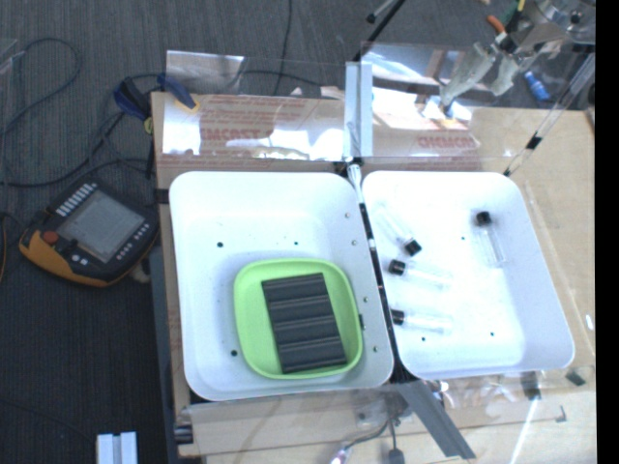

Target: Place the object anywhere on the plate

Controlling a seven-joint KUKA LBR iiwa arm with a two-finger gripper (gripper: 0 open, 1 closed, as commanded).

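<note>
Camera view: my gripper (462, 87) up at 1 o'clock, beyond bins, blurred; cannot tell its state.

Dark grey ribbed rectangular block (304, 322) lies flat on lime-green square plastic plate (249, 288), at 6 o'clock in left white bin (193, 220).

Right white bin (542, 336) holds four clear plastic tubes with black caps (489, 235), scattered at 9 to 12 o'clock.

Judgement: if block is the object, placing looks done, only retreat left; if a tube, nothing started.
</note>
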